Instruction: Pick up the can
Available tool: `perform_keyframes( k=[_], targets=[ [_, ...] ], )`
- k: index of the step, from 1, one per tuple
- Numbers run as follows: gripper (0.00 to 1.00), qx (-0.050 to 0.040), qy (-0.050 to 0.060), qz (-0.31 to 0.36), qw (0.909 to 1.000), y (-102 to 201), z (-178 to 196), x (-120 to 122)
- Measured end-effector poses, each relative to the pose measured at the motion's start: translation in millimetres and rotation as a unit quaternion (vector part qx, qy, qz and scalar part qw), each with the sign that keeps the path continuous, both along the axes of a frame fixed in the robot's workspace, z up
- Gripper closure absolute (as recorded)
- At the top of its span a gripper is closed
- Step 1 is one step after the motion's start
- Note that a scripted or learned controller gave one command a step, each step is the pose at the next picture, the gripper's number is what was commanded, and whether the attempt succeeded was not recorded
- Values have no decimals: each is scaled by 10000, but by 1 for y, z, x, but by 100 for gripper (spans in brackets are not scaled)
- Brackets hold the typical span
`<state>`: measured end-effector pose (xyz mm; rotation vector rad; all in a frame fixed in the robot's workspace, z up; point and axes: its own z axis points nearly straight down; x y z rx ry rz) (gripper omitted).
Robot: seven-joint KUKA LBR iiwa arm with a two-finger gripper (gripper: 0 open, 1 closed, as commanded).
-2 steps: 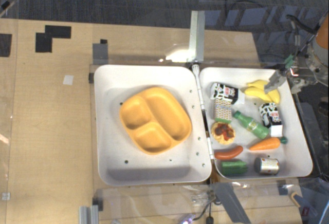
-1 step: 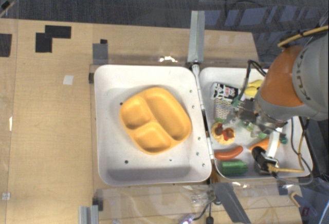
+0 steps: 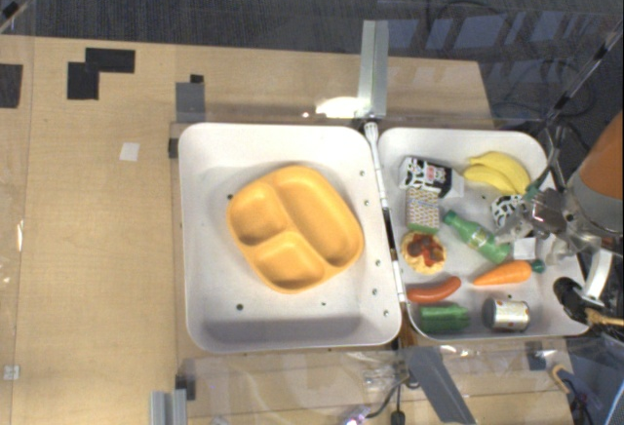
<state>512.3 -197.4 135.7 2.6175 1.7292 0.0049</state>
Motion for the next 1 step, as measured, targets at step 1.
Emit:
perform_keyframes(
  k=[1],
  targets=[
    [0,-47,-82,1715,9851,58,-44,-18]
  ],
)
